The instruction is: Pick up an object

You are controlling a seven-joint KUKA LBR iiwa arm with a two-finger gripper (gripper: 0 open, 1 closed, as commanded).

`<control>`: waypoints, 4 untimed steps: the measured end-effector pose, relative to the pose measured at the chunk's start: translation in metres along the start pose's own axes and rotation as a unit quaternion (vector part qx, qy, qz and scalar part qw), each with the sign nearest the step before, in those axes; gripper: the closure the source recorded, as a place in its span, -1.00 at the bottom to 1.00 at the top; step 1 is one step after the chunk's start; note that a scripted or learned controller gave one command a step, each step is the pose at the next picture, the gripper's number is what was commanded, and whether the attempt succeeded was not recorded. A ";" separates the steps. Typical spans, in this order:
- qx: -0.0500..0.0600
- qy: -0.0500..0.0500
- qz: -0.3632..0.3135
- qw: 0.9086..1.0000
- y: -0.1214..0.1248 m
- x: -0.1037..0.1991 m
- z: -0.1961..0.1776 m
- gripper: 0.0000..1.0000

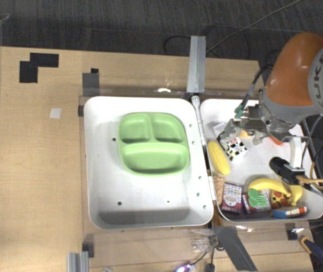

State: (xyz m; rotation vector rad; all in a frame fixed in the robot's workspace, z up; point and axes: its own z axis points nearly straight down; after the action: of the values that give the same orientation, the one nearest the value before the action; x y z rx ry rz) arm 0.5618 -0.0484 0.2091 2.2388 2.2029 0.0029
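My gripper [229, 134] hangs low over the upper middle of the right bin [252, 164], with the grey wrist and orange band behind it to the right. Just below it lies a small white block with black spots [237, 148], close to or touching the gripper's tip. A yellow corn cob [218, 156] lies along the bin's left wall. A banana [270, 187] curves across the lower part of the bin. I see nothing held clear of the bin floor.
Along the right bin's front edge lie a purple packet [232, 198], a green packet [258, 200] and a red and blue marker [293, 212]. The left bin [102, 152] holds a green divided plate [152, 142]. A metal post [196, 64] stands behind the bins.
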 end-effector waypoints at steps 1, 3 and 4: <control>0.000 0.000 -0.018 1.000 0.040 -0.017 0.026 -1.00; -0.004 0.000 -0.068 0.998 0.062 -0.040 0.102 1.00; -0.001 0.000 0.009 1.000 0.036 0.003 -0.002 1.00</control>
State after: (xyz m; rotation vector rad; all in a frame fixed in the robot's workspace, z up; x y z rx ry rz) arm 0.5979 -0.0459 0.2111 2.2574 2.1819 0.0035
